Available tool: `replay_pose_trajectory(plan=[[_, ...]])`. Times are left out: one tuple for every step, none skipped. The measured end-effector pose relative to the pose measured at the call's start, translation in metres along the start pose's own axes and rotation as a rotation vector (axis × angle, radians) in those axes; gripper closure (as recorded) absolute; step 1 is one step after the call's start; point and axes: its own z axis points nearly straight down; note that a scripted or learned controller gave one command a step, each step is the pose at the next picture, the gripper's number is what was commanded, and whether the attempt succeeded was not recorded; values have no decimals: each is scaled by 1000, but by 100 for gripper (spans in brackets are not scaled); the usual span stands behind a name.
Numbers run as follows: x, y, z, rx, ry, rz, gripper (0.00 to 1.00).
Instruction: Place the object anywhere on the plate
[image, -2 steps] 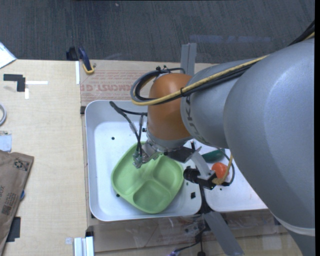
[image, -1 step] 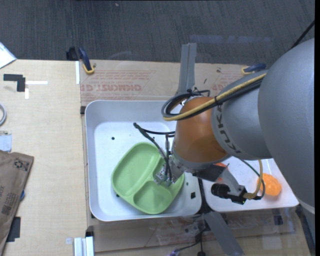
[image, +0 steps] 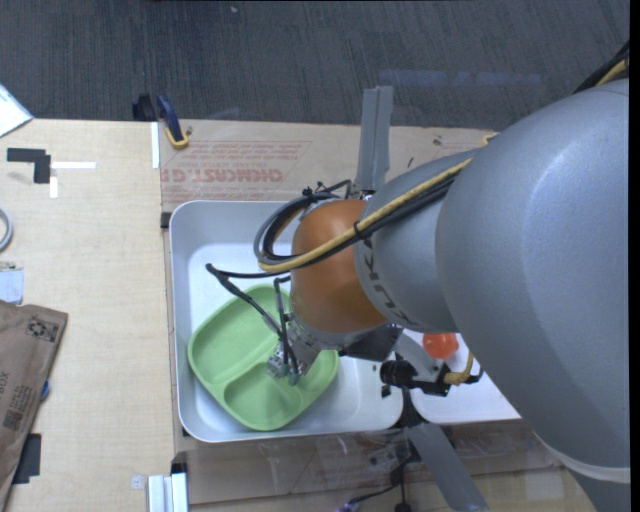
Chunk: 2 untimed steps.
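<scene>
A light green divided plate (image: 235, 355) lies tilted in the left white bin (image: 190, 290). My gripper (image: 287, 366) hangs over the plate's right part, close to its surface, below the orange wrist band. The wrist and cables hide the fingertips. A small orange-red object (image: 439, 345) lies in the right bin, just past the arm's lower edge, partly covered by the arm.
The big grey arm (image: 530, 270) covers most of the right bin (image: 480, 400). Black cables loop over the left bin's upper half. A cardboard sheet (image: 240, 160) lies behind the bins, and a brown bag (image: 25, 370) sits at the far left.
</scene>
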Motion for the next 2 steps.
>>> replay_pose_trajectory(plan=[[-27,-49,-72,-11,20,-291,100],[-42,30,10,-15,18,-150,100]])
